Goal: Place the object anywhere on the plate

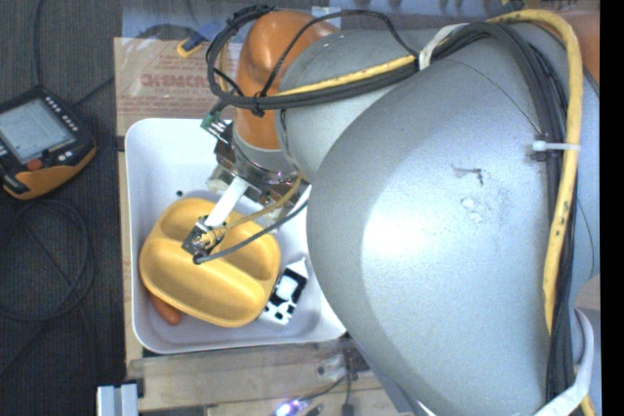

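Gripper (pixel 203 241) low over yellow plate (pixel 229 283), white bin (pixel 148 156). I can't tell its grip or load. Placement unconfirmed.

plate (pixel 210 285): smooth yellow plastic | bin (pixel 148 161): glossy white plastic | arm (pixel 439 239): smooth grey shell

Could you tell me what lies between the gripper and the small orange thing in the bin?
In the camera view, the yellow plate lies between gripper and orange thing, partly hidden at its rim.
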Motion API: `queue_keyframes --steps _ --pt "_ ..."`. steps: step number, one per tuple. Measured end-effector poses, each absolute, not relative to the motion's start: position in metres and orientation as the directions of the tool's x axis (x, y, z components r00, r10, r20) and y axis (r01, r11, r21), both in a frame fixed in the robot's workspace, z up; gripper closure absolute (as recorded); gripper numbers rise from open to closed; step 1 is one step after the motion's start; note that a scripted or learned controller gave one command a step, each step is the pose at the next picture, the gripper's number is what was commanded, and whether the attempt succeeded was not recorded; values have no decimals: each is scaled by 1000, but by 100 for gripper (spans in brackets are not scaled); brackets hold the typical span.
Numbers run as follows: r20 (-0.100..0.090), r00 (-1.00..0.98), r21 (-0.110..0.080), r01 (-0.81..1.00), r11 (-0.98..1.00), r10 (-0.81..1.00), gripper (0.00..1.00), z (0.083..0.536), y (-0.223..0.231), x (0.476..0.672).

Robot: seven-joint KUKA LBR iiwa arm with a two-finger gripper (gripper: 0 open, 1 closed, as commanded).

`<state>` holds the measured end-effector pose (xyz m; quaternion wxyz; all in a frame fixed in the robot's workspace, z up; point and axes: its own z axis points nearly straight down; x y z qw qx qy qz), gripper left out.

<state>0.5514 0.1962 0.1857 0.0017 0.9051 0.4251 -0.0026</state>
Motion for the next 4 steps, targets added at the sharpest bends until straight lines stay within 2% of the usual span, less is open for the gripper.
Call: queue_keyframes --steps 1,2,3,4 --pt "-6 645 -1 764 -645 764 100 206 209 552" --pt "-6 456 -1 890 -456 890 100 192 192 548" --pt "-4 328 0 945 -328 945 100 301 222 562" --pt "-9 424 -2 905 -424 905 100 192 209 638"
